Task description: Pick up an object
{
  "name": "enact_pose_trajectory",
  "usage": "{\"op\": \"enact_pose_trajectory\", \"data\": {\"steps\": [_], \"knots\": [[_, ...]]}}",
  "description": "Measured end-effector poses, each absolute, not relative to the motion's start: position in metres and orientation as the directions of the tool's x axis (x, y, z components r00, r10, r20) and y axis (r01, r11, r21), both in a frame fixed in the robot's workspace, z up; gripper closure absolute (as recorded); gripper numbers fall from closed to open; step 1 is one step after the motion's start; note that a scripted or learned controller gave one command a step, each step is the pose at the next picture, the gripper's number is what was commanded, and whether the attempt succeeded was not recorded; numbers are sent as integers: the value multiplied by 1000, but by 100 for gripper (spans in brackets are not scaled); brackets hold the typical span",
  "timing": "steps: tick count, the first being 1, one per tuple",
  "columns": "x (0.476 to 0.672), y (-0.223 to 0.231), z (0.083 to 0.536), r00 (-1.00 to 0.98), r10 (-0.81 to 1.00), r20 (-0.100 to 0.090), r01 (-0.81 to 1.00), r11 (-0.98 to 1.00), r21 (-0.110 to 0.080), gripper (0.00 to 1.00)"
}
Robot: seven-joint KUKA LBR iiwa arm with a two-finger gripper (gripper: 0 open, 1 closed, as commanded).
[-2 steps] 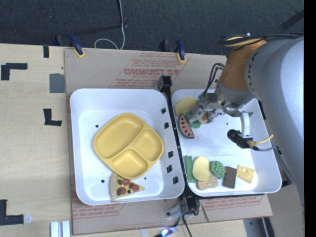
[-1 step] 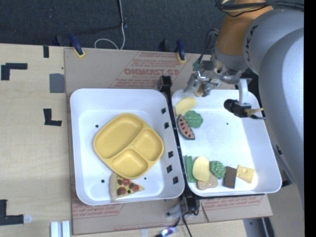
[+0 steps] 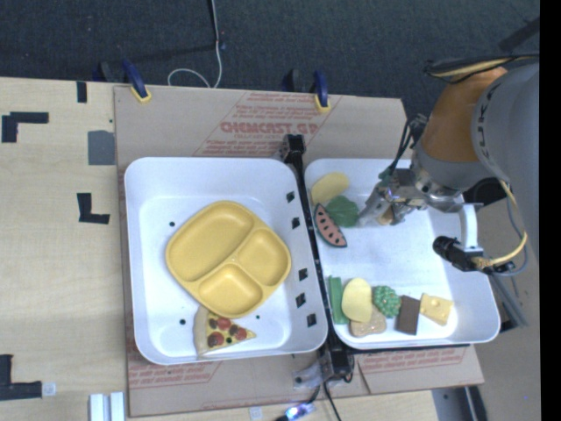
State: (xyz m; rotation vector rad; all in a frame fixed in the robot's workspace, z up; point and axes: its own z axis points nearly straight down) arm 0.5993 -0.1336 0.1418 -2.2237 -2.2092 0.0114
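My gripper (image 3: 387,207) hangs low over the upper part of the right bin (image 3: 456,274), just right of a green leafy piece (image 3: 343,210). A pale yellow chip (image 3: 330,185) lies above that leaf. A watermelon slice (image 3: 330,226) lies below it, by the bin's left wall. Along the bin's front edge sit green strips (image 3: 336,299), a yellow round piece (image 3: 357,298), a broccoli floret (image 3: 386,301), a beige cookie (image 3: 369,326), a brown block (image 3: 408,316) and a cheese wedge (image 3: 436,309). I see nothing held in the gripper.
The left bin (image 3: 149,226) holds a yellow divided plate (image 3: 228,257) and a pizza slice (image 3: 219,331) at its front. The grey arm with its orange band (image 3: 460,121) comes in from the right, over the right bin's far corner.
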Motion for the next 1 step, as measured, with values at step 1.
{"op": "enact_pose_trajectory", "data": {"steps": [1], "knots": [[561, -60, 186, -7, 1000, 3, 1000, 7, -2, 100]]}}
